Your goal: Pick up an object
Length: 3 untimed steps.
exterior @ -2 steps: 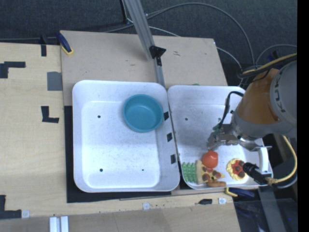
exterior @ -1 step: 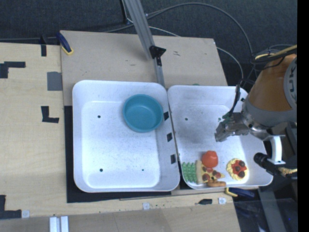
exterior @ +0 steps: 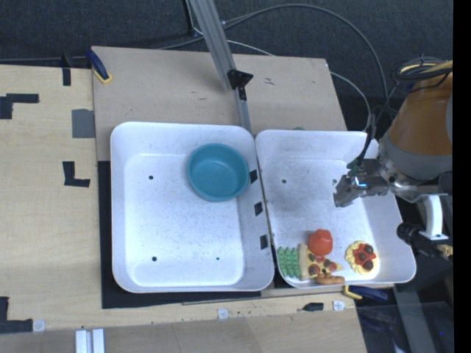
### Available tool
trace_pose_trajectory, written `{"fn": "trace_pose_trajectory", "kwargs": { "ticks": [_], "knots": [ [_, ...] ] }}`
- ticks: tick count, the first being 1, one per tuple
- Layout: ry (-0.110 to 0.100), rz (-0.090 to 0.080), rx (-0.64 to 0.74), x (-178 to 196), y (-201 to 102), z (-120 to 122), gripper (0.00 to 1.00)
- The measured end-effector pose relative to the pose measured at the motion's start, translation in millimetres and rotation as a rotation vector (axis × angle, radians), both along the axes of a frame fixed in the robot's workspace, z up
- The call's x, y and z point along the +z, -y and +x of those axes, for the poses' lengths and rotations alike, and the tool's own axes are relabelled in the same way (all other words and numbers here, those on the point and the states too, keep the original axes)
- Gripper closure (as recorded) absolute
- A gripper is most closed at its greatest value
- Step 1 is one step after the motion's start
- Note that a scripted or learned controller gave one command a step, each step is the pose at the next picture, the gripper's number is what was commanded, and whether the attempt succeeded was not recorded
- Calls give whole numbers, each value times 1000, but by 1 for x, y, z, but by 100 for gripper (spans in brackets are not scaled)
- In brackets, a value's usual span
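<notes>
A blue bowl (exterior: 217, 171) sits in the left bin (exterior: 140, 219), near its upper right corner. In the right bin (exterior: 302, 168), along the front edge, lie a red tomato-like piece (exterior: 320, 240), a green ridged piece (exterior: 288, 259), a pizza-like toy with red spots (exterior: 324, 270) and a yellow round piece with red dots (exterior: 362, 257). My gripper (exterior: 349, 193) hangs over the right side of the right bin, above and to the right of the tomato, apart from all of the toys.
A grey pole (exterior: 217, 39) slants down from the top to the gap between the bins. Black cables (exterior: 309, 20) loop across the dark floor behind the bench. A yellow-blue clamp (exterior: 100, 68) sits at the board's back left corner.
</notes>
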<state>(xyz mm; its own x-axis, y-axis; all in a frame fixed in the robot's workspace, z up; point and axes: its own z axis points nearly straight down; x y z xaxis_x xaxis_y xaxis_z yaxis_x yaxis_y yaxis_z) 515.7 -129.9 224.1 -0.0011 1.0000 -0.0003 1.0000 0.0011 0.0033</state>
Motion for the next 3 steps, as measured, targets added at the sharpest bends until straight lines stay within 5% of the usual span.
{"fn": "trace_pose_trajectory", "kwargs": {
  "ticks": [1, 3],
  "knots": [
    [1, 0, 0, 49, 0, 1, 100],
    [-4, 1, 3, 36, -86, 48, 100]
  ]
}}
